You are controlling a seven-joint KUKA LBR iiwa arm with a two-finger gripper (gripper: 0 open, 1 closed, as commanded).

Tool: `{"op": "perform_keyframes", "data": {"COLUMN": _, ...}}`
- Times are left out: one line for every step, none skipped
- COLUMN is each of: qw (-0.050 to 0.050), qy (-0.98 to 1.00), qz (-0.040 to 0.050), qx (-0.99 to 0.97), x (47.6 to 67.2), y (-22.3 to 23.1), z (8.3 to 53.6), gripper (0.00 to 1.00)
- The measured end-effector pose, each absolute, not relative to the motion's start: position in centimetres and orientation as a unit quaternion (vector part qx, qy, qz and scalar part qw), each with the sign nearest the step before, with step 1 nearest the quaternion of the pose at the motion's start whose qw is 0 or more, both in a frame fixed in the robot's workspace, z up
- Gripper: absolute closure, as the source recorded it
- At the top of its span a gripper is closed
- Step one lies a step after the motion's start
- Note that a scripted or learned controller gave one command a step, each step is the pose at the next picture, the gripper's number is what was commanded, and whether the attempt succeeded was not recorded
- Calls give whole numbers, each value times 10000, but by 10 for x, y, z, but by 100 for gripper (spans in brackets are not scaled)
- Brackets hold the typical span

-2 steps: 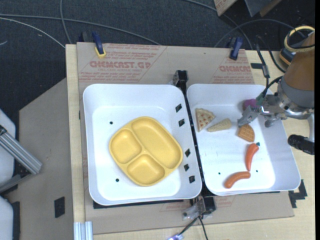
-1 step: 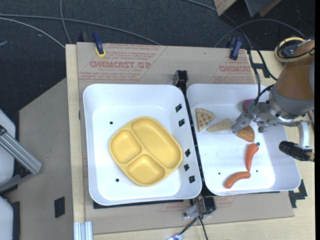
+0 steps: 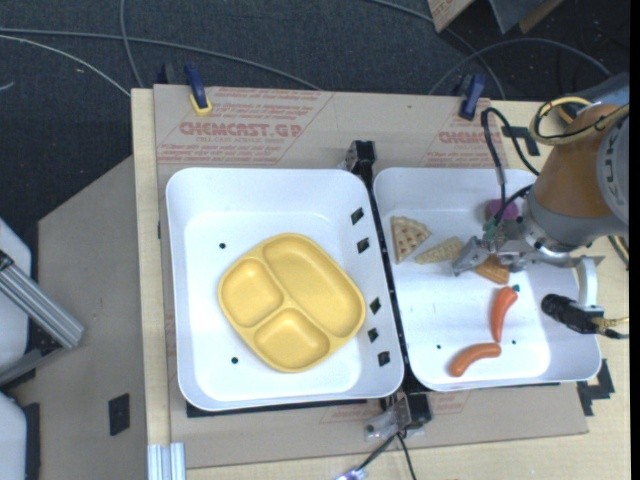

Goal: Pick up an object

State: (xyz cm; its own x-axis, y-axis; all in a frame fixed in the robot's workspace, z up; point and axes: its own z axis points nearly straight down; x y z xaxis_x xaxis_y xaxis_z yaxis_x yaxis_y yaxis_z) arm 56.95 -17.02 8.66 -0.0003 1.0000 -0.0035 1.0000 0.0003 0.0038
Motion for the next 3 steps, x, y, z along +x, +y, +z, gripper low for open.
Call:
{"op": "perform_keyframes", "data": {"qw": 98, "qy": 7069, "qz": 37, "qx": 7073, "x": 573, "y": -172, "z": 103, "gripper": 100}}
{"op": "perform_keyframes", "data": {"qw": 22, "qy": 7075, "qz": 11, "qx": 7067, "x": 578, "y": -174, "z": 166, "gripper": 100}}
{"op": "perform_keyframes", "data": {"qw": 37, "qy": 7077, "qz": 21, "qx": 7065, "x": 584, "y": -173, "z": 231, "gripper": 100}}
